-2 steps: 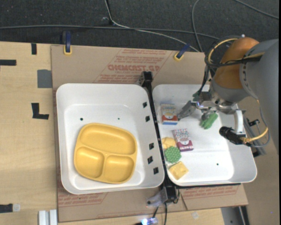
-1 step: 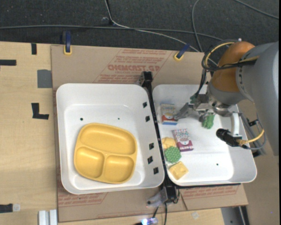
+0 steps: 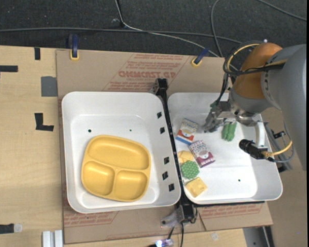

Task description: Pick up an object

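One green ridged object (image 3: 228, 131) lies beside the pincer (image 3: 212, 123), whose state I cannot tell.

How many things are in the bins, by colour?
Yellow: 3, the tray, a round piece, a wedge
Green: 2, a cylinder, a round piece
Purple: 1, a packet
Red-white-blue: 1, a packet
Total: 7

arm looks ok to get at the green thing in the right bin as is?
Probably yes. The hand hangs in the right bin just beside the green object, which lies apart from the packets on that bin's left side. Nothing lies over it.
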`<state>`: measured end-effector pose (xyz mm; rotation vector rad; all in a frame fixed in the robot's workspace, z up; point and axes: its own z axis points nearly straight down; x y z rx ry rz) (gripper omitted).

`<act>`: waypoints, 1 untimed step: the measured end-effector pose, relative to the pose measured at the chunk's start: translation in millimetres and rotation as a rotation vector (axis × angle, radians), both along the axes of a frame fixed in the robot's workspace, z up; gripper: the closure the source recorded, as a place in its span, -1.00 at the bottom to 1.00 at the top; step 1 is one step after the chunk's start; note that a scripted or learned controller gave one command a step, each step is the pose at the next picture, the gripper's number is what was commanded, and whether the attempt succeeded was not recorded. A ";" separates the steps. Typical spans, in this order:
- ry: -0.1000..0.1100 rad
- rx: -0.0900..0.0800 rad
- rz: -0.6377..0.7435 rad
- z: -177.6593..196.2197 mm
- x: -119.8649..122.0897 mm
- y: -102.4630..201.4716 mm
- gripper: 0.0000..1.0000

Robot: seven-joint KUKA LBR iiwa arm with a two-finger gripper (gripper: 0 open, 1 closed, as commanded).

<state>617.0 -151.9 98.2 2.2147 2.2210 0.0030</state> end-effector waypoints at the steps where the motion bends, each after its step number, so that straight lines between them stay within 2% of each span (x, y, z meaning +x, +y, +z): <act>1: 0.002 0.001 -0.003 58.3 -4.9 -6.5 1.00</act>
